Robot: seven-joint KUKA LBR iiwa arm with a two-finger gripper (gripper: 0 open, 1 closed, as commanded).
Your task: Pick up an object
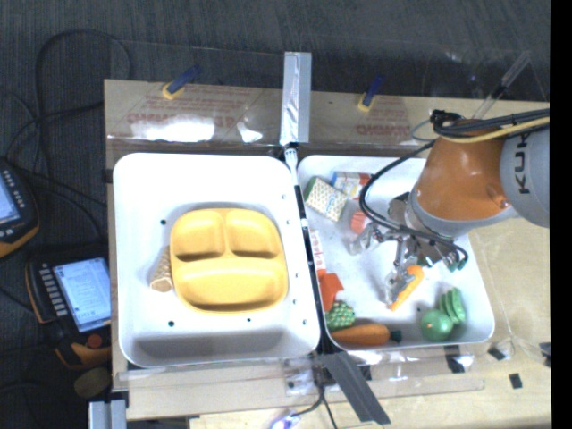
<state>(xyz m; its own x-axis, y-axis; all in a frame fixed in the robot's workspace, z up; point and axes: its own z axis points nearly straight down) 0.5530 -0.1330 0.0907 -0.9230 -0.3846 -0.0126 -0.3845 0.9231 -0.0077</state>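
My gripper (404, 271) hangs low over the middle of the right bin (478, 304), below the orange band of the arm. A small orange and yellow piece (408, 285) lies right at its tip, touching or just under it; I cannot tell whether it is gripped. A green toy pepper (443, 315) sits in the near right corner. An orange carrot (363, 334) lies along the near wall, with a green-topped piece (339, 314) and a red piece (329, 286) to its left. A patterned box (324, 199) and a small colourful carton (349, 184) lie at the far left of this bin.
The left bin (134, 204) holds a yellow divided plate (229, 257) with a tan cone (161, 273) against its left side. Black cables (384, 181) loop from the arm over the right bin's far half. A metal strip (296, 96) stands behind the divider.
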